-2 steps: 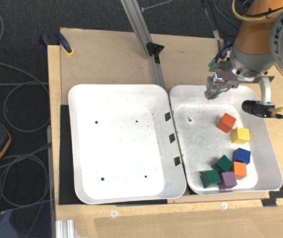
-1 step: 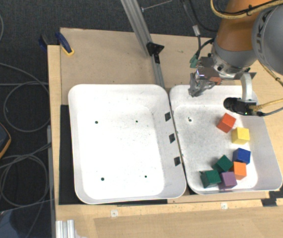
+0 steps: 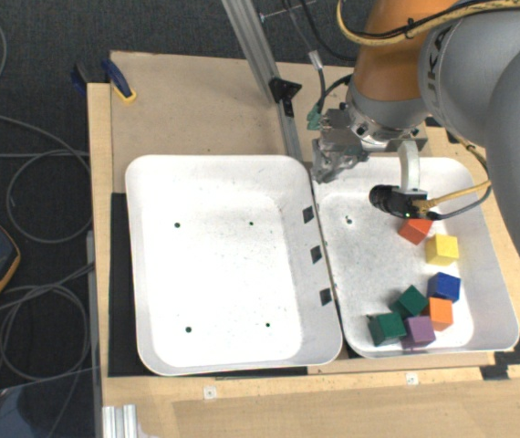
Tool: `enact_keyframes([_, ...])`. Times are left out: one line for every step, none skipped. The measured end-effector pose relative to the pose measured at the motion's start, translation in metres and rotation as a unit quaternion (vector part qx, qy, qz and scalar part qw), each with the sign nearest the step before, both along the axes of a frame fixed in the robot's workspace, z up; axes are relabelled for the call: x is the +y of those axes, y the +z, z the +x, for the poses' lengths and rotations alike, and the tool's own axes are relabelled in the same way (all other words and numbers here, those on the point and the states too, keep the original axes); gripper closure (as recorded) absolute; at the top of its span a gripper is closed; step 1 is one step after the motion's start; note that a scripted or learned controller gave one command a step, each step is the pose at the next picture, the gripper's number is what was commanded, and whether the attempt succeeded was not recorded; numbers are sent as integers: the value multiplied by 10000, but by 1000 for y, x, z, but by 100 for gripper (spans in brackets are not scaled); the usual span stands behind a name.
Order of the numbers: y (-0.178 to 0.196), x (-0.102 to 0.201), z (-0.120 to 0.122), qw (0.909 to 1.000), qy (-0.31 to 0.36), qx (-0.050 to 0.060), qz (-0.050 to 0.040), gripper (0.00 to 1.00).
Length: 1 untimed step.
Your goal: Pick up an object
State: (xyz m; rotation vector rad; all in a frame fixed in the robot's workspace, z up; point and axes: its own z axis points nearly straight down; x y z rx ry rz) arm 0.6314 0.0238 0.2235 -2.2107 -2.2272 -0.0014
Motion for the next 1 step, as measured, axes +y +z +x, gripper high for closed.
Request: enact_keyframes([0,59,7,10000,1,-18,-1,100])
